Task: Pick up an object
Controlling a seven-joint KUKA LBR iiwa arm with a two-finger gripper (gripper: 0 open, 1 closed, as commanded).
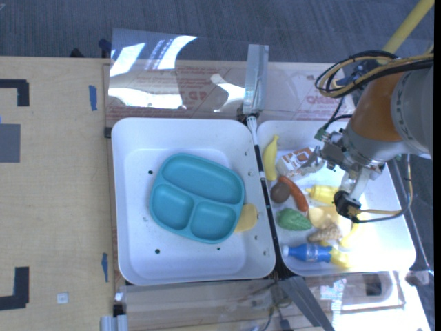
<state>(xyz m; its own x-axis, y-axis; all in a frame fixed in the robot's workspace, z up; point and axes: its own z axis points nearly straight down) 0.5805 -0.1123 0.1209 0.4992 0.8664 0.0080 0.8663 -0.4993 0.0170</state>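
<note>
1. Over the right bin, toward its far half, the pincer is hanging at the end of the arm, which is reaching in from the right. Whether it is released or clenched I cannot tell, and nothing is showing as gripped.
2. Candidate things are crowding the left half of that bin: a banana, a printed packet, a red sausage-shaped piece, a green piece and a blue bottle.
3. Nearest to the pincer, a small yellow piece is lying just to its left and nearer side. Its long axis is running roughly left to right.
4. By my judgement, the coming move is calling for a short shift left and nearward, then a descent.
5. Neighbours are sitting very close, so a clean grip is looking doubtful.
6. On the tabletop's left bin, a teal divided plate is resting well apart.
</note>
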